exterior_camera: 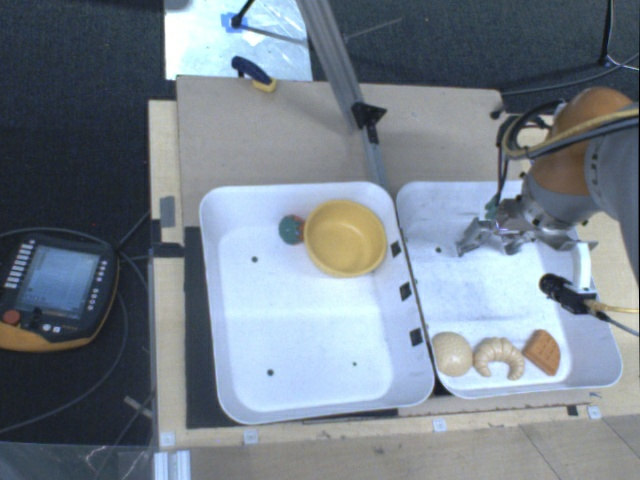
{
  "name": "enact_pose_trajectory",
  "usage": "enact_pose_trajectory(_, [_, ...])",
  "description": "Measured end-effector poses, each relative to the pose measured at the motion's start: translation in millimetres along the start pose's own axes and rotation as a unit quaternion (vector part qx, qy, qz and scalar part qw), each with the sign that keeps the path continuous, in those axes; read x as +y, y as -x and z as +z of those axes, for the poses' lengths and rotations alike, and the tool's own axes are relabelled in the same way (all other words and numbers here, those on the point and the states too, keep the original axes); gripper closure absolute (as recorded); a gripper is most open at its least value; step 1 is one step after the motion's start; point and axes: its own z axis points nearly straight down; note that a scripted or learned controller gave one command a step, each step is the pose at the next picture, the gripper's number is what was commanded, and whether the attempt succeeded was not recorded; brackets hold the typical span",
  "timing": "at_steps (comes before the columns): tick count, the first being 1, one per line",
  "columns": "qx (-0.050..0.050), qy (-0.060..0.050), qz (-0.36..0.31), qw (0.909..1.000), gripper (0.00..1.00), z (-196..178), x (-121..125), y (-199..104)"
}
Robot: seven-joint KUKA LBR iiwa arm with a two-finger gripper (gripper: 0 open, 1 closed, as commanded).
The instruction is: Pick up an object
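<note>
Hovering with my gripper (pixel 470 243) above the right bin (pixel 440 203), jaw state indeterminate, I note the croissant (pixel 500 356) against that bin's near wall between neighbours, so a descent risks fingers striking wall or neighbour.

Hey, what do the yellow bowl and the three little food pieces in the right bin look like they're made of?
The yellow bowl looks like moulded plastic: even colour, smooth, faintly glossy rim. The round bun, the croissant and the waffle piece look like toy food, probably plastic or rubber; their surfaces seem smooth and evenly coloured, though they are too small to be sure.
</note>
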Motion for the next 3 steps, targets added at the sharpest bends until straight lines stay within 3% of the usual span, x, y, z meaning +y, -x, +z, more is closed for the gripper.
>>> enact_pose_trajectory(1, [0.000, 0.001, 0.000, 1.0000, 1.00, -11.4, 0.7, 0.1])
enact_pose_trajectory(3, [0.000, 0.002, 0.000, 1.0000, 1.00, -99.4, 6.6, -6.0])
